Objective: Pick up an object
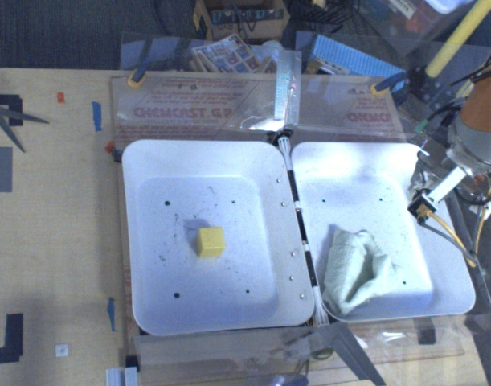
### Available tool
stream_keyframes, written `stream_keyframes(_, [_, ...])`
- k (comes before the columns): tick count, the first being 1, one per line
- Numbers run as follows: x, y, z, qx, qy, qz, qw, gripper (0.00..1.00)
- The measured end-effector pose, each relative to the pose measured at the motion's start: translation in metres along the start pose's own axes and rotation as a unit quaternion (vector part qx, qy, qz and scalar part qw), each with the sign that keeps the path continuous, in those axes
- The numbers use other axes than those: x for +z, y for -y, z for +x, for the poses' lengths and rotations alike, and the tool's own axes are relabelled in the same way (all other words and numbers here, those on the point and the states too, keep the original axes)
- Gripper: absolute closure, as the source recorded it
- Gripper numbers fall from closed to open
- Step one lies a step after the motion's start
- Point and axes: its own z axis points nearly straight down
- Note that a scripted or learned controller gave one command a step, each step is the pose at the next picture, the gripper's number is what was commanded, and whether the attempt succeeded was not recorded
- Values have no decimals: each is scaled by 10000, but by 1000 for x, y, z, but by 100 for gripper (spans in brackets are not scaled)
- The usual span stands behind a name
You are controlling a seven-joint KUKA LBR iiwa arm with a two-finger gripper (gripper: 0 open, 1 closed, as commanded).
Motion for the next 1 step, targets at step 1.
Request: stream_keyframes(1, [-27,21,-4,1815,3,4,9834,100])
